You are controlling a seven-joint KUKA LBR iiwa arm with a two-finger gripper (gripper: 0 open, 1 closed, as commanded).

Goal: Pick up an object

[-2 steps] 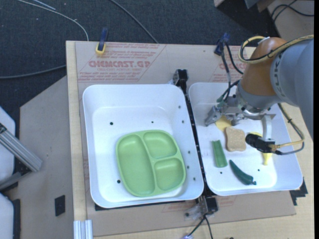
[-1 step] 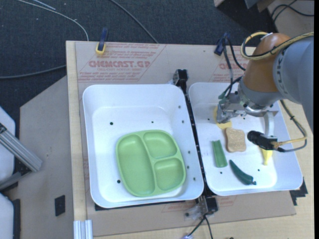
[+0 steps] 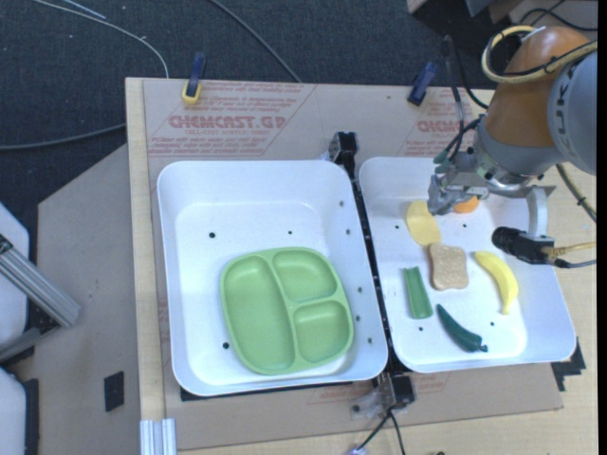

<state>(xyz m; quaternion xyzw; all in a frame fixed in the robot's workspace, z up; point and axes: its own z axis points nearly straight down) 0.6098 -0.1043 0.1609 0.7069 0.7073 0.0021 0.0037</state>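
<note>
The right bin (image 3: 531,341) holds a pale yellow wedge (image 3: 423,224), a tan slice of bread (image 3: 449,266), a yellow banana (image 3: 501,278), a light green stick (image 3: 415,292) and a dark green pepper-like piece (image 3: 460,330). My gripper (image 3: 446,194) hangs over the bin's far part, just above the yellow wedge and beside a small orange thing (image 3: 465,206) that its body partly hides. Nothing shows between its fingers.
The left bin (image 3: 180,207) carries a green divided plate (image 3: 285,308). A black clamp (image 3: 344,146) sits at the far end of the seam between the bins. Blue clips (image 3: 194,69) hold the board's far edge. Cables run along the right side.
</note>
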